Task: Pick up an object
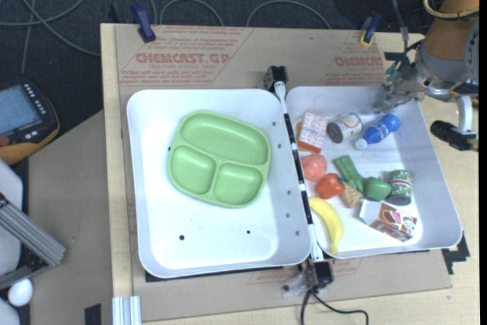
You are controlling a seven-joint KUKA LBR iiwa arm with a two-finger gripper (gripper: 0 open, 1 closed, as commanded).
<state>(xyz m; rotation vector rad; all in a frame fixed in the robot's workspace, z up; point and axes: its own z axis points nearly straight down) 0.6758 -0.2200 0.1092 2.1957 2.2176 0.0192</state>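
Over the far right corner of the right bin [441, 186], my gripper [394, 91] hangs above the white floor, and I cannot tell how it is set.

Just below the gripper and a little to its left lies the blue bottle [380, 130], close by but with nothing of the tool around it. Left of that bottle I see a small can [344, 127] on its side and a red-and-white box [311, 131]. Farther from the tool, toward the near rim, sit a tomato [329, 186], a green pepper [376, 188] and a banana [329, 221]. Well off to the gripper's left, the left bin [152, 224] holds a green divided plate [219, 159].
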